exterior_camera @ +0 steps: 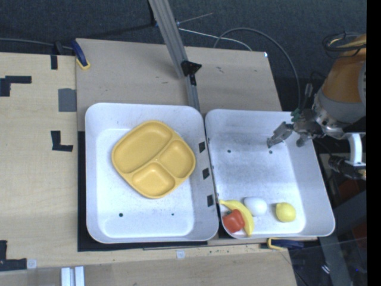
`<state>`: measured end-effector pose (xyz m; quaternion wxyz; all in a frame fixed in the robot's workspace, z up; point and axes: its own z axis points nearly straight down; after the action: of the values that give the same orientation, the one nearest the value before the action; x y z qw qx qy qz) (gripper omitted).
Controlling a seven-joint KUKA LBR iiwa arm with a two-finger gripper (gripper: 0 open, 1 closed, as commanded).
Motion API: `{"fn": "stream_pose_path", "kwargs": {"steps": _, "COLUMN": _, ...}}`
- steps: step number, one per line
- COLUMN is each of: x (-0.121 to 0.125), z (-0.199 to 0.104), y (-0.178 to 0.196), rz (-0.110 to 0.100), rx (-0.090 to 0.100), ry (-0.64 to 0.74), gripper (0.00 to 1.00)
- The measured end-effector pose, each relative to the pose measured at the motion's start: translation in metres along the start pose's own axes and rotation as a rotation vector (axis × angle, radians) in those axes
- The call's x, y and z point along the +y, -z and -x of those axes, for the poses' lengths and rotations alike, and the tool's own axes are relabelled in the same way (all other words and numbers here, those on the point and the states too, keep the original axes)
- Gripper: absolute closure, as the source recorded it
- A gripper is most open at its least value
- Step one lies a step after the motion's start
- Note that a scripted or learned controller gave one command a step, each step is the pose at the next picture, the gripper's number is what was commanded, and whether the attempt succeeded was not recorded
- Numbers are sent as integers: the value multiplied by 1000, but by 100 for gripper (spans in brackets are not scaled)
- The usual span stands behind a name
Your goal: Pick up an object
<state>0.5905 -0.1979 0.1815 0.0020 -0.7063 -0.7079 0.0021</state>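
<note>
Objects are grouped at the near edge of the right bin [309, 177]: a banana [244, 212] at the near-left corner, curved over a red piece [233, 220] that touches it; a white egg-like ball [256, 205] is seen just beside the banana; a lemon [286, 212] sits near the ball, a gap between them; all lie on the bin floor, none lifted.

Gripper [288, 133] is seen over the far-right part of the same bin, well apart from the objects; fingers are spread open, nothing held between them; one finger [278, 134] points down-left toward the bin floor. The arm [342, 94] enters from the right, orange band above the wrist.

Left bin [95, 159] is touching the right one along the middle; a yellow three-compartment tray [153, 158] is laid in it, turned at an angle, toward the far side.

Both bins are carried on the bench [232, 76]; a grey pole [172, 31] runs in from the far side to the bins' junction; a cable [262, 40] is looped across the far-right bench.
</note>
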Motion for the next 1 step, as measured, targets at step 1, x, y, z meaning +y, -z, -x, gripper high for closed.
{"fn": "stream_pose_path", "kwargs": {"steps": 1, "x": 1, "z": -3, "y": -65, "rz": -2, "rx": 1, "ry": 0, "gripper": 0}}
